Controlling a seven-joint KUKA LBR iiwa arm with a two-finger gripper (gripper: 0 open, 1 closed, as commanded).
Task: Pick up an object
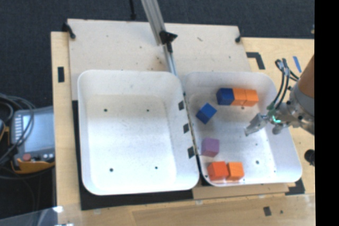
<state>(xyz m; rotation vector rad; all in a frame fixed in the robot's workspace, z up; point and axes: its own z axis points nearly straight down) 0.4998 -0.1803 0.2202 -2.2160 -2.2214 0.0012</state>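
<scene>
The right bin (pixel 285 165) holds several small blocks. A blue cube (pixel 225 96) touches an orange block pair (pixel 245 97) near the far wall. A second blue cube (pixel 206 113) lies tilted close to the bin's left wall. Below it sits a purple cube (pixel 210 146), and two orange blocks (pixel 225 170) rest side by side at the near wall. My gripper (pixel 266 125) hangs over the bin's right half, to the right of all the blocks. It is open, with nothing between its fingers.
The left bin (pixel 132 132) lies beside the right one, sharing a divider with black clips. A metal rail (pixel 151 2) slants up from the bins' far junction. A control pendant (pixel 32 137) sits off the bench's left edge.
</scene>
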